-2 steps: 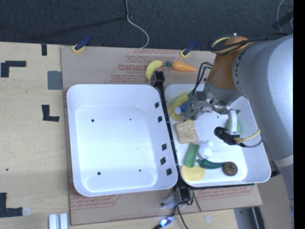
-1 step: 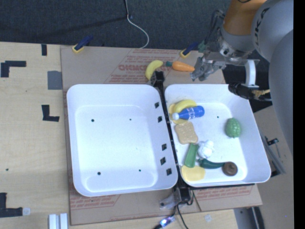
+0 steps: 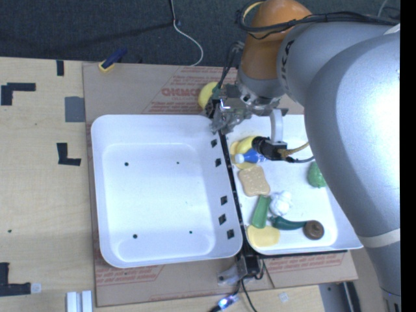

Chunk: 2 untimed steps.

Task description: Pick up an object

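Observation:
My gripper (image 3: 221, 117) hangs over the far end of the wall between the two bins. A yellow round thing (image 3: 207, 95) shows just beyond it, at the far rim; whether it is held cannot be made out. In the right bin (image 3: 325, 239) lie a yellow piece (image 3: 242, 145) with a blue piece (image 3: 249, 155), a tan waffle-like biscuit (image 3: 253, 181), a green stick (image 3: 261, 210), a white lump (image 3: 281, 203), a dark teal piece (image 3: 286, 223), a brown disc (image 3: 314, 229), a pale yellow piece (image 3: 263, 236) and a green lump (image 3: 316, 175).
The left bin (image 3: 104, 174) is a shallow white tray with a few dark dots on its floor. Both bins rest on brown cardboard (image 3: 130, 90). A blue and yellow item (image 3: 112, 59) lies at the cardboard's far left corner. The arm's bulk covers the right bin's far right part.

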Each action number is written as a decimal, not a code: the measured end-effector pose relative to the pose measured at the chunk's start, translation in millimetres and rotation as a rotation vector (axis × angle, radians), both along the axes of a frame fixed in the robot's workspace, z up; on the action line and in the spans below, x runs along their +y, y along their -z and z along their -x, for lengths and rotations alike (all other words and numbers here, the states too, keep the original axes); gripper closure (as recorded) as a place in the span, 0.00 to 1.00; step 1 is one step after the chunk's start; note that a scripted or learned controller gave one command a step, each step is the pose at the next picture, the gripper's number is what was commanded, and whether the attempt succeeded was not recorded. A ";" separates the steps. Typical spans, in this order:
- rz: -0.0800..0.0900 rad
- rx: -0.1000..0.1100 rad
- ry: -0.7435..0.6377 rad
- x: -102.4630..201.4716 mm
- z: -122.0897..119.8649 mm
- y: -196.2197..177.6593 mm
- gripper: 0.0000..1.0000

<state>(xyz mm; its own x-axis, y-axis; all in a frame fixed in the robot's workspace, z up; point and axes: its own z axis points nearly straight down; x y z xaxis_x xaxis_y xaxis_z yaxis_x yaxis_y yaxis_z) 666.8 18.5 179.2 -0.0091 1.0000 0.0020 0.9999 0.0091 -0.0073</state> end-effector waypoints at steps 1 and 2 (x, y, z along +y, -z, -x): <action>0.000 -0.025 0.003 29.6 -3.5 -164.1 1.00; 0.002 -0.001 0.003 88.1 -0.3 -88.0 1.00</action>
<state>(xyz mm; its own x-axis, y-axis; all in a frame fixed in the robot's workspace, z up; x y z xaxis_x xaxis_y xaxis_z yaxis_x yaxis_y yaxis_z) 667.1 106.6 267.2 -0.0059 1.0000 -0.0003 1.0000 0.0059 -0.0063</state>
